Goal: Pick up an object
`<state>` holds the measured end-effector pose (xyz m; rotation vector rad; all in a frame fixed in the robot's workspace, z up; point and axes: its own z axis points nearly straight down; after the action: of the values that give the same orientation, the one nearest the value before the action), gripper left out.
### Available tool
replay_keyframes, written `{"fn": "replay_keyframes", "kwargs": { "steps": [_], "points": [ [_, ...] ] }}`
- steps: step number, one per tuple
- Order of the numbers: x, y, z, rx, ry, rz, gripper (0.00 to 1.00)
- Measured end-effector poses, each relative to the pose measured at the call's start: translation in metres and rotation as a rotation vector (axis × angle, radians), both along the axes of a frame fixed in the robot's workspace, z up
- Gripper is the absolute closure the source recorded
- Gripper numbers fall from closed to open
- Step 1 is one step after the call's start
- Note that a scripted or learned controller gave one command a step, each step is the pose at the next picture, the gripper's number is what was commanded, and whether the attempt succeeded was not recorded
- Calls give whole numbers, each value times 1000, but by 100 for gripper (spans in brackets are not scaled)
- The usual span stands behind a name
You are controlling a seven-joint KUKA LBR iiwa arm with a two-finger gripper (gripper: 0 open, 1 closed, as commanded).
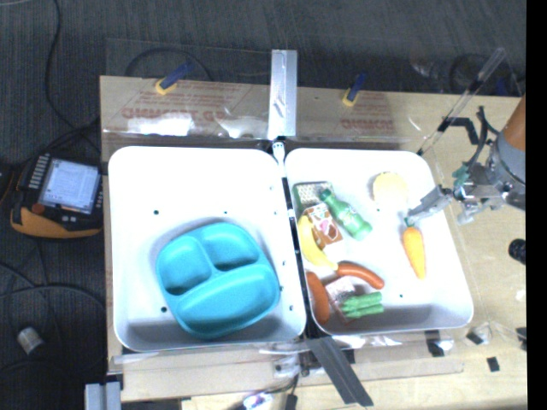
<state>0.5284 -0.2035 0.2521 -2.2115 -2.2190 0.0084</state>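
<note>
Over the right bin's (444, 310) right rim we see our gripper (419, 210), finger state unreadable, its tip just above the carrot (414, 250) lying on the bin floor beside other toy food

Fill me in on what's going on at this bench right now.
A robot arm reaches in from the right, its gripper poised at the top end of an orange carrot in the right bin. The carrot lies on the bin floor, not lifted. Other toy food is heaped along that bin's left side, including a green bottle and a banana. The left bin holds a blue divided plate.
</note>
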Motion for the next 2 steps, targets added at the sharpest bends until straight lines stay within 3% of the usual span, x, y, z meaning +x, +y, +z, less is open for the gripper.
{"fn": "replay_keyframes", "kwargs": {
  "steps": [1,2],
  "points": [
    [15,-19,-101,0,1,-76,0],
    [7,-11,-79,0,-1,-59,0]
  ]
}}
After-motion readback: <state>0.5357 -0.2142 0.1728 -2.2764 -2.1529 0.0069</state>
